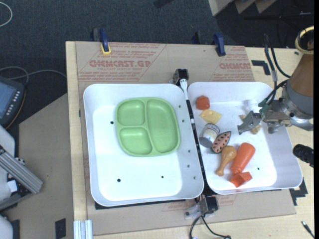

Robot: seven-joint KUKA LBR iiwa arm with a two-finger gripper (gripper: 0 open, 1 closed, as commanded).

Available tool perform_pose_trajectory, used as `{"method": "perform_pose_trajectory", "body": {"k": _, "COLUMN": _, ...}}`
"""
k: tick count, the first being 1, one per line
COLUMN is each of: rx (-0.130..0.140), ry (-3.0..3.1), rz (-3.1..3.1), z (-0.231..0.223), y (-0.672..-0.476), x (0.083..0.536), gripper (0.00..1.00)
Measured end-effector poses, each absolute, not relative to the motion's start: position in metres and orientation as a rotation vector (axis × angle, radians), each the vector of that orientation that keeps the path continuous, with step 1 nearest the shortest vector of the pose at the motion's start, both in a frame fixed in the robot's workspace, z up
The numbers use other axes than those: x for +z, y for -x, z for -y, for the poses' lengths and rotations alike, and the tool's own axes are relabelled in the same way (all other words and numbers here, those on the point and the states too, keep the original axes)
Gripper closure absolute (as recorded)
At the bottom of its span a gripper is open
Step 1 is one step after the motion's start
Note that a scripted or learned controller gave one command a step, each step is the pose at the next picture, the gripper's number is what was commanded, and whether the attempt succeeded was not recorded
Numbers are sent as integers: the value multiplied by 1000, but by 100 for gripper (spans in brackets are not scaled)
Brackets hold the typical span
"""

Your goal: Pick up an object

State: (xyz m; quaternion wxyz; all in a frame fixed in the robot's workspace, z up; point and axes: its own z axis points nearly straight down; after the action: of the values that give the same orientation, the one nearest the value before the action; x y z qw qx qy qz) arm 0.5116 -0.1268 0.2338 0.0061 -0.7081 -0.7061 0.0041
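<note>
A robotics lab, by the look of it. Two shallow white plastic bins (94, 133) sit on a brown cardboard-covered bench (149, 59) held by blue clamps (104, 39) along the frame's top. Loose black cables (271, 59) trail at upper right (more at the bottom), with dark grey carpet (75, 9) beyond and an aluminium rail (20, 171) at lower left.

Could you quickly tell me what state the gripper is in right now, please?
Gripper: low over the right bin; whether it is open, closed or holding anything cannot be told.
</note>
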Motion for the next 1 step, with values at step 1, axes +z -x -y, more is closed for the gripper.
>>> {"method": "perform_pose_trajectory", "body": {"k": 1, "rx": 0, "ry": 2221, "rz": 2221, "z": 127, "y": -514, "x": 240, "gripper": 0}}
